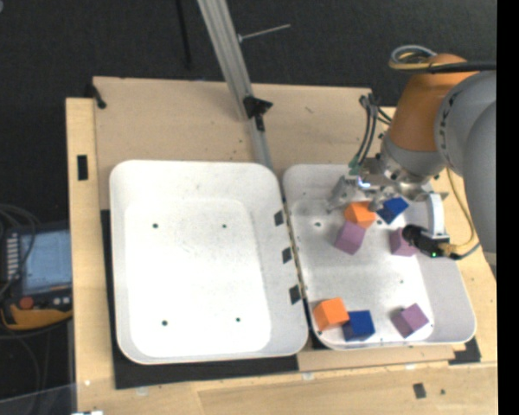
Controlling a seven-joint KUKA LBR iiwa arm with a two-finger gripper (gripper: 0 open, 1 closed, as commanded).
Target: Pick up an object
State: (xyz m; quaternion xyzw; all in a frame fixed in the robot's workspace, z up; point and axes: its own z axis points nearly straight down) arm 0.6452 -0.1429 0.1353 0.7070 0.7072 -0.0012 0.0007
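Nearest, along the front wall of the right bin (454, 331), three blocks sit in a loose row: an orange block (330, 313) at the left, a blue block (359, 325) touching it on its right, and a purple block (410, 319) apart from both, toward the bin's right corner. The left bin (130, 258) beside it holds no blocks; a few small dark dots mark its floor. Both bins rest on the wooden counter (199, 111).

Farther back in the right bin, a second purple block (349, 238) lies tilted near the middle, and another purple block (401, 245) lies to its right, partly behind the arm's hardware. Just beyond them, an orange block (359, 213) and a blue block (394, 207) sit directly under the claw (374, 190), which hangs low over the bin's far end. Whether the claw is spread or pressed together cannot be told, nor whether it touches either block.

No writing is readable anywhere.
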